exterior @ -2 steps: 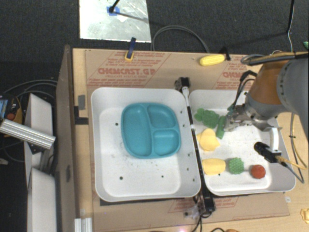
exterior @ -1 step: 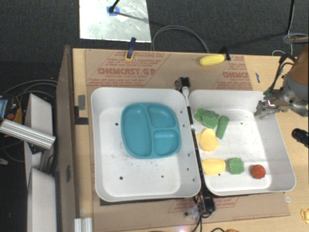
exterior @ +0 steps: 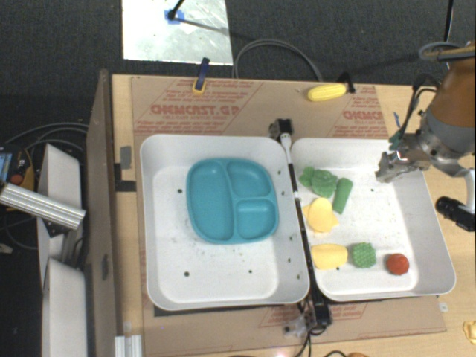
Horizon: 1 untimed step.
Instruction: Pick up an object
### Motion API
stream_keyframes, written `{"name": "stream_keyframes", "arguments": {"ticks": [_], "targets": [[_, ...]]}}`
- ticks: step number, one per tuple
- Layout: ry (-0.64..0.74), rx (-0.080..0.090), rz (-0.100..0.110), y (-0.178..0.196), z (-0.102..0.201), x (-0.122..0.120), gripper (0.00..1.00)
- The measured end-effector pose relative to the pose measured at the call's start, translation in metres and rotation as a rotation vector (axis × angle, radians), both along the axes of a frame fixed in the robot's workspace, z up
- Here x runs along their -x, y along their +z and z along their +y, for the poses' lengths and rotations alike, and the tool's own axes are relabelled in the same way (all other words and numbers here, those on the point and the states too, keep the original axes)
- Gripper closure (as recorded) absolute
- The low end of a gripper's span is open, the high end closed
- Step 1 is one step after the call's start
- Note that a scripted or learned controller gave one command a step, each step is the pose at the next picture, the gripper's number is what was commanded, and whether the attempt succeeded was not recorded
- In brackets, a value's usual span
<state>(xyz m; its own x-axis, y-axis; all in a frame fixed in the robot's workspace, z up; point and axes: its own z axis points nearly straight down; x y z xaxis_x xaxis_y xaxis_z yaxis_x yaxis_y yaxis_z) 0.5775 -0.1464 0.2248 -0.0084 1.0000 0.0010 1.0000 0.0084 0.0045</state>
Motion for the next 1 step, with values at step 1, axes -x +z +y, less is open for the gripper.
{"name": "stream_keyframes", "arguments": {"ticks": [1], "targets": [[-0.006, 0.002, 0.004, -0.0529, -0.0096, -0.0148, 1.0]]}}
